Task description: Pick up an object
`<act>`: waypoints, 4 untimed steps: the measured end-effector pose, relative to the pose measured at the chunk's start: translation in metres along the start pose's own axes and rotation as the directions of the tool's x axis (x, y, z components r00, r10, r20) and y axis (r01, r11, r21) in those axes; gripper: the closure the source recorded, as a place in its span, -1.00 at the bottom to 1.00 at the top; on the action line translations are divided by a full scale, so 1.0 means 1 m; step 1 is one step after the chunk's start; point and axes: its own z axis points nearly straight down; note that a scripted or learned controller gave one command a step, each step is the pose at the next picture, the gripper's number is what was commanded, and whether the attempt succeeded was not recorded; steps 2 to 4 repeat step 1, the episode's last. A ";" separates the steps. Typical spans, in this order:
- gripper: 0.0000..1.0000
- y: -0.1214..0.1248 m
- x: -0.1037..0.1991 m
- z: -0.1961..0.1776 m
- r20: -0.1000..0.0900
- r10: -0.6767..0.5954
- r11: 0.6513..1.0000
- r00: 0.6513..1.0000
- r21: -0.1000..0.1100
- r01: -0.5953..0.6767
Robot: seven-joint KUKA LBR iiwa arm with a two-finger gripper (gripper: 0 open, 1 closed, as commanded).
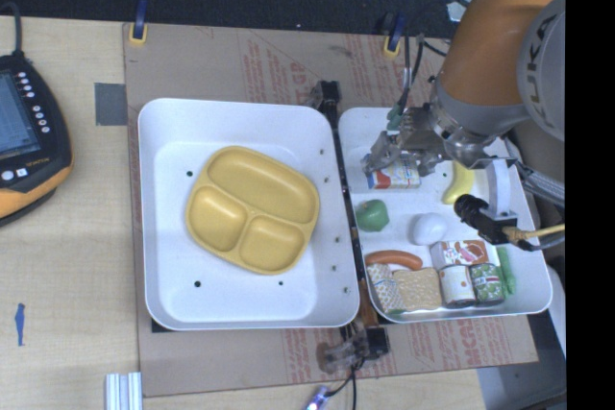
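A green ball (pixel 372 215), white egg (pixel 429 229) and sausage (pixel 393 258) crowd the right bin (pixel 534 299). The gripper (pixel 392 160) sits over a small red-and-white carton (pixel 395 178). Its grip cannot be made out.

Two white bins (pixel 154 206), side by side. One yellow tray (pixel 252 208), three compartments, in the left bin. In the right bin (pixel 538 288): one green ball (pixel 372 215), one white egg (pixel 429 229), one sausage (pixel 393 258), one cracker (pixel 411 289), two cans (pixel 454 276), one banana (pixel 458 185), one small red-and-white box (pixel 396 178) under one gripper (pixel 402 152). On the bench: one pendant (pixel 27 144), two yellow clamps (pixel 138 31), one grey tape patch (pixel 110 103).
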 end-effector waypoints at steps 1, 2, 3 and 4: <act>1.00 0.001 0.062 -0.006 0.000 -0.004 1.000 1.000 -0.003 0.004; 1.00 0.001 0.062 -0.006 0.000 -0.004 1.000 1.000 -0.003 0.004; 1.00 0.001 0.062 -0.006 0.000 -0.004 1.000 1.000 -0.003 0.004; 1.00 0.001 0.062 -0.006 0.000 -0.004 1.000 1.000 -0.003 0.004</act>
